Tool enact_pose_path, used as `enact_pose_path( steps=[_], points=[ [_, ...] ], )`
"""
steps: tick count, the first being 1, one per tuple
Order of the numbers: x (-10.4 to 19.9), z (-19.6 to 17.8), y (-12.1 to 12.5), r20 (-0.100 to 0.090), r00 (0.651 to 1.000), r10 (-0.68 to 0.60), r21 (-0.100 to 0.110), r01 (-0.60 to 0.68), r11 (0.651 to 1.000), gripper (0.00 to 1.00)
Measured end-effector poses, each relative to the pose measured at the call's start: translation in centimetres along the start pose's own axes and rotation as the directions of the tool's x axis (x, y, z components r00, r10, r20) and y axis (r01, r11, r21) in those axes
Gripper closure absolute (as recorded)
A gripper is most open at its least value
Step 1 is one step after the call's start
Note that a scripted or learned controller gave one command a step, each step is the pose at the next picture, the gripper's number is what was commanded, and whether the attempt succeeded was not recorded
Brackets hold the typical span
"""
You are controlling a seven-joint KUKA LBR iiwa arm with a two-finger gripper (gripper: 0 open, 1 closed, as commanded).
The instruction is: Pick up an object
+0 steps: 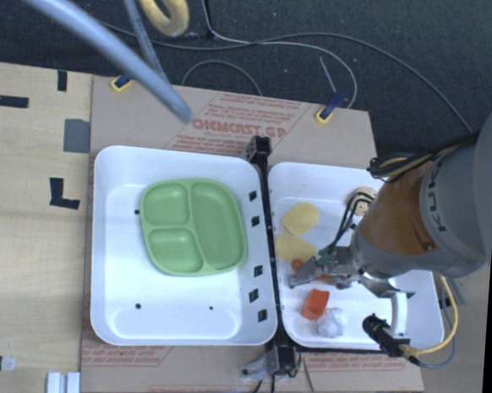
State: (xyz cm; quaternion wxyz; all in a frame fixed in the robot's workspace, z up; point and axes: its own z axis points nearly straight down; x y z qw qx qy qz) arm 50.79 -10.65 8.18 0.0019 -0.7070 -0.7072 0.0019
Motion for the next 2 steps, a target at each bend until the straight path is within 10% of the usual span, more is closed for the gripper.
enact_pose_path(
  steps=[1,2],
  points=[
    [0.0,-0.9,0.0,0.0,1.0,0.0,0.001,0.0,1.0,1.0],
    [0.2,-5.3,-0.8,-0.001,1.0,-0.001,-0.002,0.001,1.0,1.0]
  ],
)
